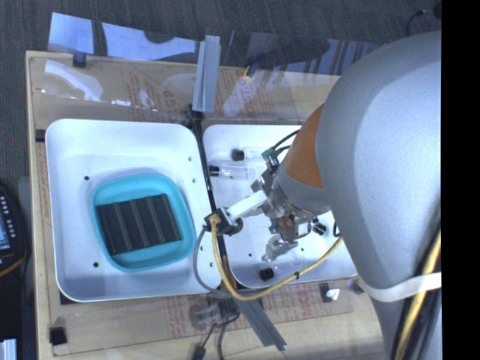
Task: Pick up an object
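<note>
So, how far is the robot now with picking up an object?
Done: the arm has reached into the right bin, and its gripper sits low over the bin floor. In hand: nothing can be seen between the fingers, so no grasp is confirmed. Left: gripping and lifting. The teal tray lies untouched in the left bin, and small dark pieces lie in the right bin.

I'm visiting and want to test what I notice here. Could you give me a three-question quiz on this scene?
1. True or false: the teal tray lies in the left bin.
2. Which bin is the end effector over: A left, B right?
3. What colour is the cable looping across the bins' near edge?

Key: 1 true; 2 B; 3 yellow.
</note>
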You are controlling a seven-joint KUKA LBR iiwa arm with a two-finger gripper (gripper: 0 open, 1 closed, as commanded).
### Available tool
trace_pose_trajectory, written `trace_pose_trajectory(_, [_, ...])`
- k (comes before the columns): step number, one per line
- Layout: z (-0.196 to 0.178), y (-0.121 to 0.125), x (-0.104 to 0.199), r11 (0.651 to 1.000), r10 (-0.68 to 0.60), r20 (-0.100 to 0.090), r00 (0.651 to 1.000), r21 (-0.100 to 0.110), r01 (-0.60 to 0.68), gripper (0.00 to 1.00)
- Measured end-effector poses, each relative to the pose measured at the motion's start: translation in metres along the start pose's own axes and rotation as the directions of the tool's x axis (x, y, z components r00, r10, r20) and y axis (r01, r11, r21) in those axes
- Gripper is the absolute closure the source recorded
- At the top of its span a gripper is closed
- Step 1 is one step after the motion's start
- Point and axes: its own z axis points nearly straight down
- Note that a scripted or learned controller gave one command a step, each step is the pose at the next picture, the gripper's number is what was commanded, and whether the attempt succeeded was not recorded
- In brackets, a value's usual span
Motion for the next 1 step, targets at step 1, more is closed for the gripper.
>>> trace_pose_trajectory(1, [0.1014, 0.0239, -0.0067, 1.000, 0.003, 0.004, 1.000, 0.002, -0.003, 0.00])
